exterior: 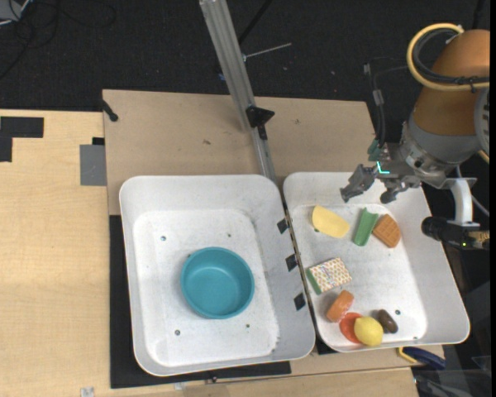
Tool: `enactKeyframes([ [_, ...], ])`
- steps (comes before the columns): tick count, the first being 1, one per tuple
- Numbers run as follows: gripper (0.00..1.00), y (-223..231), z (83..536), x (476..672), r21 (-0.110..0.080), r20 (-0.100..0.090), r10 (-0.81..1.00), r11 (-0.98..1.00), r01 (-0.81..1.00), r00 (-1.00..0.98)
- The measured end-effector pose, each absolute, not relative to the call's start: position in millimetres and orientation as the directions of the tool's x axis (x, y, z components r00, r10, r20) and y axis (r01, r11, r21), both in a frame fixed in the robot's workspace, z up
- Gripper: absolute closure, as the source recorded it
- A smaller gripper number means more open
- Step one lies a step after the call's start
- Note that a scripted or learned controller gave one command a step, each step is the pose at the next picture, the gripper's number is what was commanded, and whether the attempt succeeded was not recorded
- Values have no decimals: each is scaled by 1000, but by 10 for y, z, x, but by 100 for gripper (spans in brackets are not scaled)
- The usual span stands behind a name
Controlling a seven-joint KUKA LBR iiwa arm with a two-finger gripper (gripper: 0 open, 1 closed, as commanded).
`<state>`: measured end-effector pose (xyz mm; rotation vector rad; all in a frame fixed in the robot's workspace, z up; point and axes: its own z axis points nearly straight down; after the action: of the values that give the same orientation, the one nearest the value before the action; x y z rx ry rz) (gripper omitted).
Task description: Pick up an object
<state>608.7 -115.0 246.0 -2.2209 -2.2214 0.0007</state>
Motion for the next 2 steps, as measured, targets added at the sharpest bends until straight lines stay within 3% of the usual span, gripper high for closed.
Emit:
enactKeyframes([
  [1, 0, -1150, 2459, 6087, -1, 0, 1000, 0, 1000, 0],
  [2, 0, -1137, 1973, 6031, -4, 0, 1000, 0, 1000, 0],
])
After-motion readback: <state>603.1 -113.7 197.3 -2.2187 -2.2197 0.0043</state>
